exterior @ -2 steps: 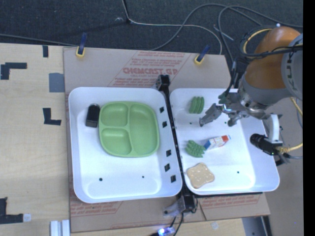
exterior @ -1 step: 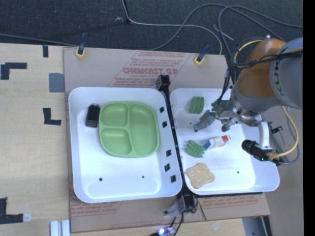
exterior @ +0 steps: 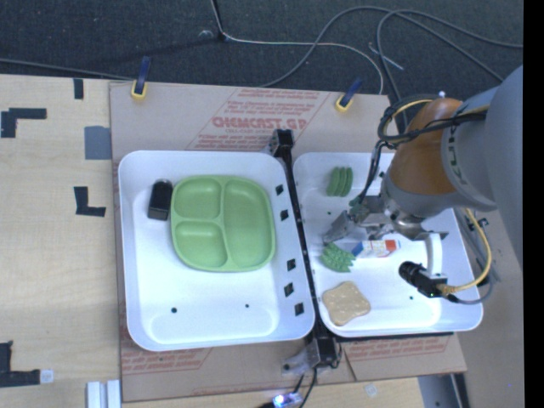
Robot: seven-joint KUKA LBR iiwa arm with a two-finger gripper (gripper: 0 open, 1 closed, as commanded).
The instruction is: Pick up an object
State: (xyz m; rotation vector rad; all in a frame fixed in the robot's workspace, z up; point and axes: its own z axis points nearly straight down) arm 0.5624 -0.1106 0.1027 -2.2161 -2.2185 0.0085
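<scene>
Reaching in from the right, the arm [exterior: 442, 155] hangs low over the right bin [exterior: 459, 317], and its gripper [exterior: 361, 221] sits just above the floor of that bin, near the wall that divides it from the left bin [exterior: 136, 253]. I judge that it is placed there because several small things lie close together at this spot, so a descent here has a good chance to meet one of them. Whether the gripper is wide, narrow or closed on something I cannot tell, since the wrist covers it from above and the part below is dark and blurred. The most probable target is the small white and red object [exterior: 380, 247], which lies just beside the gripper on the bin floor; its long axis runs nearly left to right in the view, with the red end pointing to the right. Close below and to the left is a spiky green toy [exterior: 337, 257], whose long axis goes diagonally, from upper left to lower right. A ribbed green piece [exterior: 341, 181] rests farther up, near the far wall, and a tan toast-like piece [exterior: 344, 303] lies near the front wall. In the left bin a green divided plate [exterior: 223, 223] lies flat with a small black block [exterior: 160, 200] touching its left edge.
</scene>
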